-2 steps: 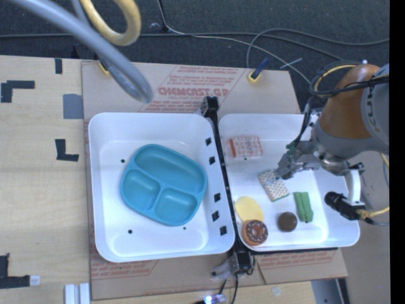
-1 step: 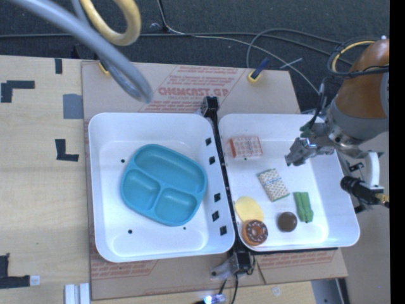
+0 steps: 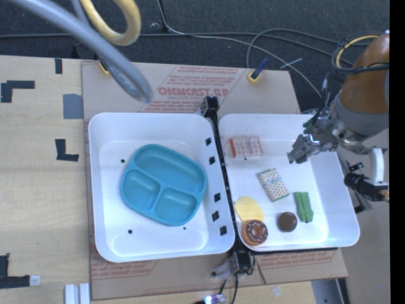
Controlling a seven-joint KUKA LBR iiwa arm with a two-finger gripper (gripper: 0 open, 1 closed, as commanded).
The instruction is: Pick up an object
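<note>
2 white bins sit side by side. The left bin (image 3: 104,189) holds a blue divided plate (image 3: 163,183). In the right bin (image 3: 335,195), the gripper (image 3: 302,152) hovers beside a red-and-white packet (image 3: 245,147); its finger spread is unclear. Below lie a checkered pouch (image 3: 273,184), doughnut (image 3: 255,232) and green piece (image 3: 304,206).

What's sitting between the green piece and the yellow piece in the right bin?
In the camera view, the checkered packet lies slightly above the line between the green piece and the yellow piece; otherwise bare bin floor.

One fixed cam above bench, slanted down on both bins (image 3: 101,170).
</note>
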